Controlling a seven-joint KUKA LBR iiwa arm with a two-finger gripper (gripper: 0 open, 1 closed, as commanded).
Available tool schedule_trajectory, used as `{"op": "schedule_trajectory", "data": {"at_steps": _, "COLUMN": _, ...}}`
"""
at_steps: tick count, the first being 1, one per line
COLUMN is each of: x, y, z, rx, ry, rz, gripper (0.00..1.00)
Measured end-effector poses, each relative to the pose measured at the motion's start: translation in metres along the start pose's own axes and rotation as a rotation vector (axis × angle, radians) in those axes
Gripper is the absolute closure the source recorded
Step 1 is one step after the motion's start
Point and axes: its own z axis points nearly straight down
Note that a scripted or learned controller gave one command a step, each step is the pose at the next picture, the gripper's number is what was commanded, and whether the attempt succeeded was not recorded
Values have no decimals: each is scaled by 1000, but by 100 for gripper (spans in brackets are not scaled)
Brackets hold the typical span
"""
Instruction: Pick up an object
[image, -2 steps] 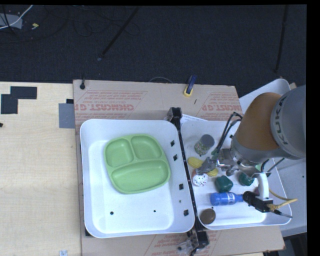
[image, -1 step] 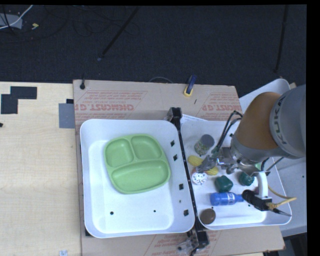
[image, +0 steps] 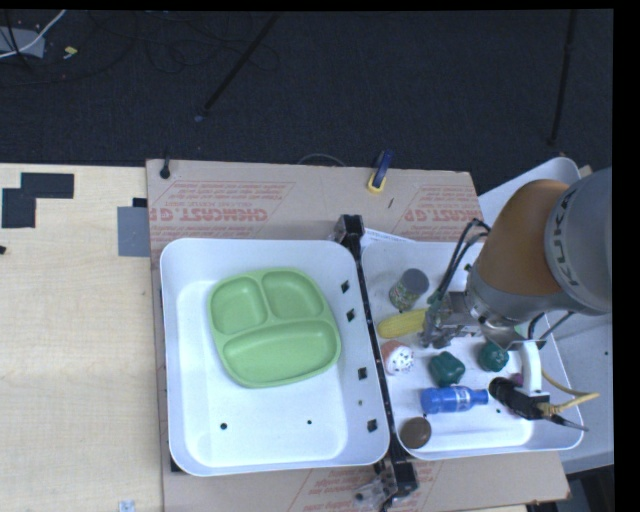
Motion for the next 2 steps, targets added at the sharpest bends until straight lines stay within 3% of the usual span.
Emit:
{"op": "schedule_trajectory", "data": {"at_steps": 1, "x": -8, "y": 3, "z": -61, "rx": 13, "ry": 0, "rz": -7, "gripper": 100}}
{"op": "schedule_trajectory", "data": {"at_steps": 2, "x": -9, "y": 4, "z": -108, "rx": 12, "ry": 1, "rz": -13, "gripper": 100}}
